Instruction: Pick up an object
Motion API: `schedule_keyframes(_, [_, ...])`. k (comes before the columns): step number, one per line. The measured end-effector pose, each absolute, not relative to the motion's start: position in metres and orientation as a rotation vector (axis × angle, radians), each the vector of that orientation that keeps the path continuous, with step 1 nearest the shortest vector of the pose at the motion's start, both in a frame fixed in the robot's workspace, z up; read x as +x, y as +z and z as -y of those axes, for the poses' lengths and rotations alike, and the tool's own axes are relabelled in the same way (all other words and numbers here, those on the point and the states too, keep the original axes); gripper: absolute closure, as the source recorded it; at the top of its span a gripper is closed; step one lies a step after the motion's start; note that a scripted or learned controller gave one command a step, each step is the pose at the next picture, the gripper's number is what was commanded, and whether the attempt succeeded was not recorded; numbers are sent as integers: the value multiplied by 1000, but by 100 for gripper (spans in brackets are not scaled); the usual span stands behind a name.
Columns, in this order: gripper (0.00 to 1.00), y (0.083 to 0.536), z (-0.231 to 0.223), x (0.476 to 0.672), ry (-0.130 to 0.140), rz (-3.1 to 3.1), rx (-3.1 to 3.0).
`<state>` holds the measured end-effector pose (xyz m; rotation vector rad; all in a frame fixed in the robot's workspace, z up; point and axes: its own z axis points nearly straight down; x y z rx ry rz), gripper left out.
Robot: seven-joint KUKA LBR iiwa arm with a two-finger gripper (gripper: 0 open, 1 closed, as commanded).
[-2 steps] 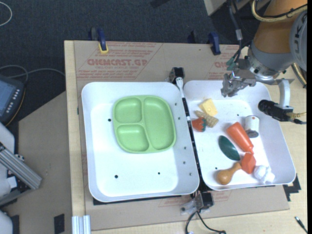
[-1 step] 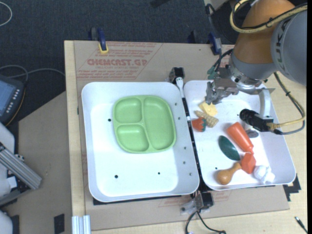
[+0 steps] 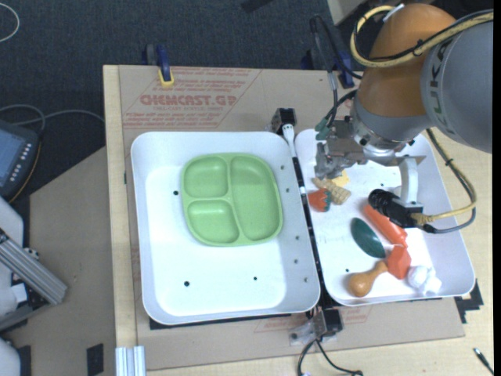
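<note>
Grey and orange, the arm (image 3: pixel 423 61) is reaching into the right bin (image 3: pixel 446 276), its gripper (image 3: pixel 335 167) hanging low over that bin's upper-left corner — whether the fingers are open or closed, I cannot tell. Just below it are lying a tan piece (image 3: pixel 338 188) and a small red piece (image 3: pixel 318 200). A green divided plate (image 3: pixel 232 199) is sitting in the left bin (image 3: pixel 156 288).

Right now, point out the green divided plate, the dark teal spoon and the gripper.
Green divided plate (image 3: pixel 232 199), camera view, central divider.
Dark teal spoon (image 3: pixel 368 237), camera view, bowl.
Gripper (image 3: pixel 332 168), camera view, between fingertips.
</note>
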<state>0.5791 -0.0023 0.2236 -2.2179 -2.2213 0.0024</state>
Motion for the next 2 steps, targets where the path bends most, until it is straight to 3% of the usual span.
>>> schedule_keyframes(1, [100,216,-49,551,4,2223,-2213])
schedule_keyframes(2, [100,219,-73,542,2,2221,-2217])
